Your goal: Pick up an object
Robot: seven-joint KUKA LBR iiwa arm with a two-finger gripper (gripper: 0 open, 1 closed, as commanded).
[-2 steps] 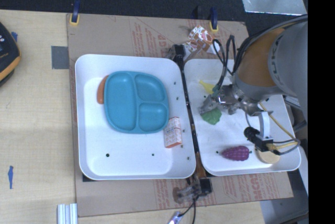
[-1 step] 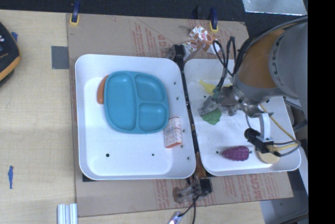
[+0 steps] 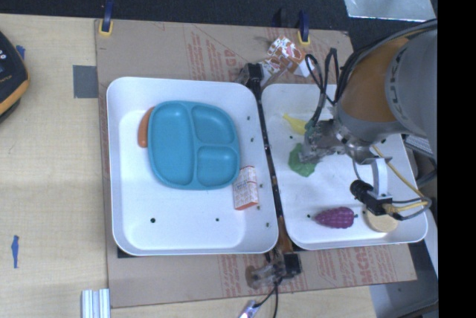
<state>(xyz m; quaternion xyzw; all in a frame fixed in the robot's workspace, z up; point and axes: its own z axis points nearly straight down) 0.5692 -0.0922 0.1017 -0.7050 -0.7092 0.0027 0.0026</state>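
Right, the gripper (image 3: 316, 142) sits low in the right bin (image 3: 416, 235), right over the green object (image 3: 302, 163); can't tell if it's gripping anything, wrist blocks the view. Green thing looks small, light, prob. soft plastic w/ a lumpy shape, so best pinched across its middle. Its top is hidden under the tool. Nearby: a yellow piece (image 3: 294, 122), half covered, and a purple bumpy toy (image 3: 335, 218).
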